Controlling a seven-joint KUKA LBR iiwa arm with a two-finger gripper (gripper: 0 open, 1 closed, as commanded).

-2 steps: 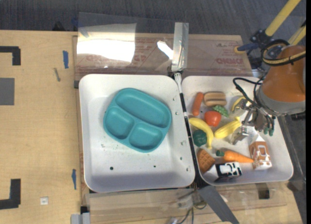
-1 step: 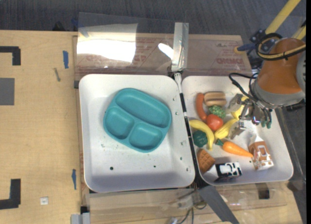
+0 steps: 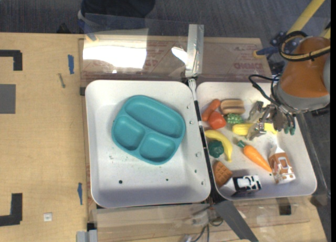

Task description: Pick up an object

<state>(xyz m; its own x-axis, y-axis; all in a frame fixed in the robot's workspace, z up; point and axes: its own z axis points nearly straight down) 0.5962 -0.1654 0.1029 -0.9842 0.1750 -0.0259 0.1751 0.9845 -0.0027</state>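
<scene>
Gripper [image 3: 258, 128] is parked low over the right bin [image 3: 307, 175], right at the yellow corn cob [image 3: 242, 129]. Whether it's apart or clamped just can't be made out. Nothing is seen lifted. Toy food is crowded in that bin: banana [image 3: 220, 142], carrot [image 3: 256, 157], burger [image 3: 231, 105], waffle [image 3: 222, 173]. Probably that's why the reach is aimed there. A teal plate [image 3: 149, 128] is left alone in the left bin [image 3: 100, 183].
</scene>
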